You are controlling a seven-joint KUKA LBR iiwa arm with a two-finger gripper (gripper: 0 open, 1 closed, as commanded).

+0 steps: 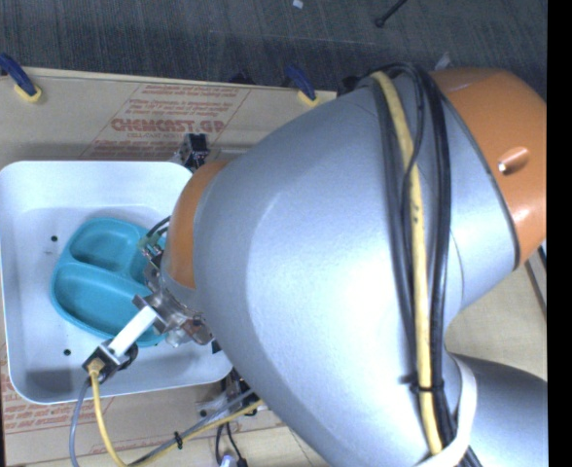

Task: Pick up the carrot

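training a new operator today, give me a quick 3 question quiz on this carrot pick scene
1. True or false: the arm blocks much of the view of the bench.
2. Which colour is the two-hollow dish lying in the left white bin? A red, B teal, C black
3. Fill in: the band on the arm just above the wrist is ____.

Key: 1 true. 2 B. 3 orange. The carrot cannot be made out here, so whether it is picked up cannot be judged.
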